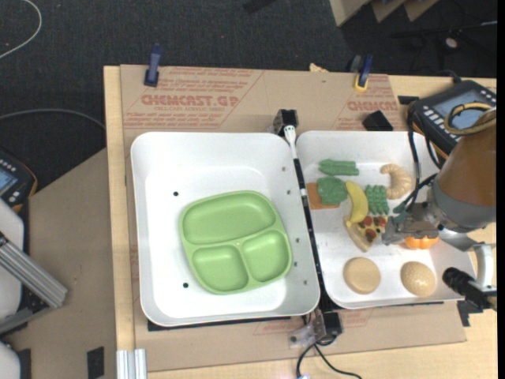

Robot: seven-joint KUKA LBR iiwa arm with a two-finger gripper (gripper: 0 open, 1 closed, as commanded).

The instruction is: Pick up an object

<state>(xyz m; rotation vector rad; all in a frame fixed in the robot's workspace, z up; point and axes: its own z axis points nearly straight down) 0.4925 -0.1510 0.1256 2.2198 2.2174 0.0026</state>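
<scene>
While the tool (394, 231), its opening impossible to tell, is hanging low in the right bin (331, 287) beside the pizza slice (369, 229) and banana (357, 201), crowded toys are risking a missed or double pick.

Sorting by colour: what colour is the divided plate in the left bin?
Light green plate, seen in the camera view.

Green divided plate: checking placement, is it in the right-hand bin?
No, the green divided plate lies in the left white bin.
</scene>
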